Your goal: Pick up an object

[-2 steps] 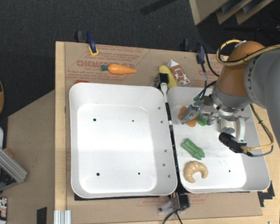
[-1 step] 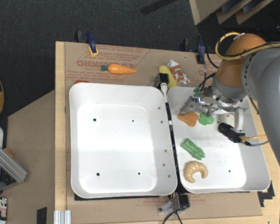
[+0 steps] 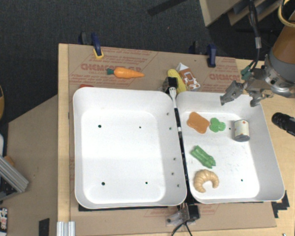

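I see my claw above the far edge of the right bin, its two fingers spread apart with nothing between them. Below it in that bin lie a small can, a green toy, an orange piece, a green pod and a croissant, all apart from the claw. Off to its left, a carrot lies on the brown board behind the left bin, and dark carpet lies past the bench.

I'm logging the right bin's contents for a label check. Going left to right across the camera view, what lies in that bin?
Orange piece, then green pepper-like piece and croissant at about the same position, green leafy piece, silver can.
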Tool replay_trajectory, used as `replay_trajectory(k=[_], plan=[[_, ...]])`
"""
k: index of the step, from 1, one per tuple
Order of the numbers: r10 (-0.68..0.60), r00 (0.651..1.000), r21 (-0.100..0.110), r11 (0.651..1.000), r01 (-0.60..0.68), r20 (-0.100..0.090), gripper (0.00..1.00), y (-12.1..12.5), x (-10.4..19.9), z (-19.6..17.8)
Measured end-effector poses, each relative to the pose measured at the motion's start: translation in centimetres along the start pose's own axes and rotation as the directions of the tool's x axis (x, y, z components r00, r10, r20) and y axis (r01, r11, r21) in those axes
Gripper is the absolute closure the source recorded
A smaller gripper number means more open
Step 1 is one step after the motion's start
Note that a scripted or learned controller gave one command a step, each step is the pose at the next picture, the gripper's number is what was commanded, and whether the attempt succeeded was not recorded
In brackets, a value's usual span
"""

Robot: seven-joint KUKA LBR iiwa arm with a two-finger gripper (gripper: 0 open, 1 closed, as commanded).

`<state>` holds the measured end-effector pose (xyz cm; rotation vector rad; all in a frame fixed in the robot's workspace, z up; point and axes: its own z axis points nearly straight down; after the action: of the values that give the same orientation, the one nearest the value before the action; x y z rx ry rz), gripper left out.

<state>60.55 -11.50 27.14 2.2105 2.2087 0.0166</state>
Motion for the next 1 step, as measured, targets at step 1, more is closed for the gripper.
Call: replay_trajectory(k=[1], plan=[[-0.001,1.000,0.014,1.000,0.001,-0.002,1.00,-0.15,0.15,0.04]])
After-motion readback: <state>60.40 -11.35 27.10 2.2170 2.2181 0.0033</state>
